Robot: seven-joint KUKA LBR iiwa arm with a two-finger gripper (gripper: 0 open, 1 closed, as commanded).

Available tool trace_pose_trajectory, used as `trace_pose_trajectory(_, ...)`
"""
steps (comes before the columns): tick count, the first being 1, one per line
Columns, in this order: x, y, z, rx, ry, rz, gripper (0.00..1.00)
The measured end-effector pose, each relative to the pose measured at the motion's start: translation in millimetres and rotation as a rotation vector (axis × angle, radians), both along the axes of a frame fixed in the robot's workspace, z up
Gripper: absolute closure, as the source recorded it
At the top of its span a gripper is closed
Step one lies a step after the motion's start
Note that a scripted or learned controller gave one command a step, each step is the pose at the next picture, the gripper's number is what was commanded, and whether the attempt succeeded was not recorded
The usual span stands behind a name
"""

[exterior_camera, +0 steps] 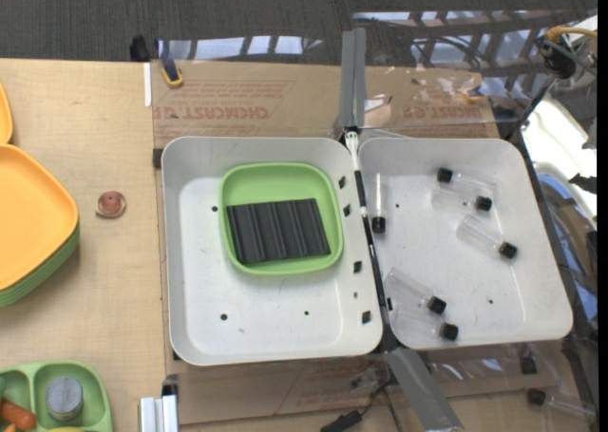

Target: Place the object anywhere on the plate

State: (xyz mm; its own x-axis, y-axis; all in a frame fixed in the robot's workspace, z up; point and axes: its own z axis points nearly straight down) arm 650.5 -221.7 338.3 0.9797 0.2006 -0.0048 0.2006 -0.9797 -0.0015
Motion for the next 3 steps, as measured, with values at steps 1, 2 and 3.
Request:
trace_pose_trajectory(1, 2.7, 0.5, -3.3, 0.0, 0.0, 0.003, 0.0)
trace_pose_trajectory(2, 0.3, 0.6, -11.5, 0.0, 0.0, 0.001, 0.0)
trace_pose_trajectory(3, 3.8, 1.0, 3.2, 0.0, -0.002, 0.004, 0.0)
